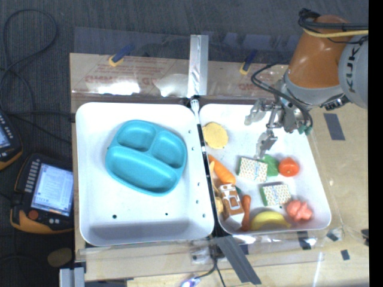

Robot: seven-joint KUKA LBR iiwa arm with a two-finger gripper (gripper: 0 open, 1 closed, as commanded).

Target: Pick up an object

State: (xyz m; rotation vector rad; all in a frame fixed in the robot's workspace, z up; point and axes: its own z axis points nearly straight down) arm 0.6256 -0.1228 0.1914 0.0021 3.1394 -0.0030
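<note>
My gripper (266,137) hangs over the back of the right bin (239,113), its fingers spread and nothing between them. Just below it lie a patterned white and green block (253,170), a green piece (273,164) and a red tomato (288,167). A round yellow cookie (215,135) sits to the gripper's left. Nearer the front are an orange carrot (223,172), a small brown and white toy (229,197), a second patterned block (276,194), a yellow banana (267,220) and a pink toy (298,210).
The left bin (96,220) holds a blue divided plate (146,155). A metal divider post (198,64) stands behind the two bins. A tablet-like device (42,191) and cables lie on the floor at the left.
</note>
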